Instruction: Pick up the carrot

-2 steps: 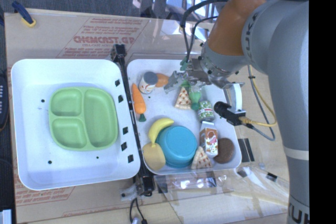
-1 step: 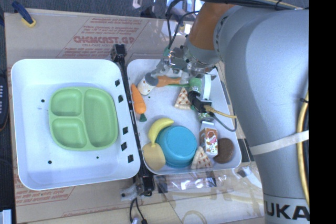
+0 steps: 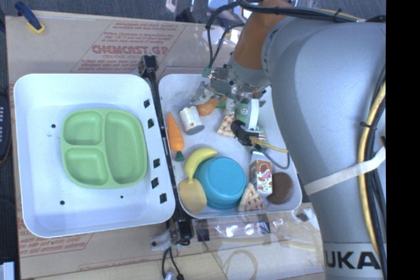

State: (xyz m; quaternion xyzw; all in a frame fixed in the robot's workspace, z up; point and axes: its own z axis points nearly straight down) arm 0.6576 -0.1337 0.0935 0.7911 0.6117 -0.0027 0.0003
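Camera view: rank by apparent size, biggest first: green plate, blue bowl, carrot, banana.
1. green plate, clearly largest
2. blue bowl
3. carrot and banana: look about alike, so I won't rank them; the bowl also hides part of the banana.

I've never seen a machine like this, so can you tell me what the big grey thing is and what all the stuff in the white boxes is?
The big grey thing with the orange band is a robot arm. A camera above the bench looks down on it, and the arm reaches in from the right. At its end is a gripper, a sort of two-finger hand; I cannot tell if it is open or shut.

Two white bins sit side by side. The left bin holds a green plate with three sections. The right bin is full of toy food: a carrot along its left wall, a banana, a blue bowl and a small white cup. The gripper hangs over the far end of that bin. The carrot lies apart from it, not held.
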